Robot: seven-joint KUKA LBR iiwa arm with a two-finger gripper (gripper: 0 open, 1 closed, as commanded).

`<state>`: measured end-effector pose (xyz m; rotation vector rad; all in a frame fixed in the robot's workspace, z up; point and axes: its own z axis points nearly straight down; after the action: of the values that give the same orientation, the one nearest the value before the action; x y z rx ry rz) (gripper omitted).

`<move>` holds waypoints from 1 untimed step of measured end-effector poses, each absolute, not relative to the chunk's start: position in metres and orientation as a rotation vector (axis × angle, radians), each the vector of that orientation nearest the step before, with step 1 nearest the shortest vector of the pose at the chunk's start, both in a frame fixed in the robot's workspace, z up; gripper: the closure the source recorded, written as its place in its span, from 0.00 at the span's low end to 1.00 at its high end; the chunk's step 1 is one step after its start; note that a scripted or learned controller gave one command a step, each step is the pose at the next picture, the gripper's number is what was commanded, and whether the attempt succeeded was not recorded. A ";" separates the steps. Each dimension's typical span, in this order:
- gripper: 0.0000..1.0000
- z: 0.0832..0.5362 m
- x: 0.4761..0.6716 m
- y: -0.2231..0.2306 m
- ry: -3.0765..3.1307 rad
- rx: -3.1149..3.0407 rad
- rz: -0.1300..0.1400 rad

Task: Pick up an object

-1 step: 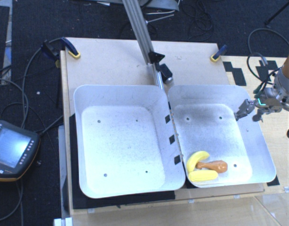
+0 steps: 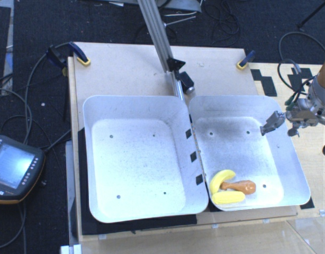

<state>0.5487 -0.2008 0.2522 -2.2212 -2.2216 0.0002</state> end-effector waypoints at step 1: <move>0.00 0.194 0.542 -0.194 -2.219 -2.218 0.004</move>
<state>0.5420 -0.1941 0.1940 -2.2179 -2.2187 0.0040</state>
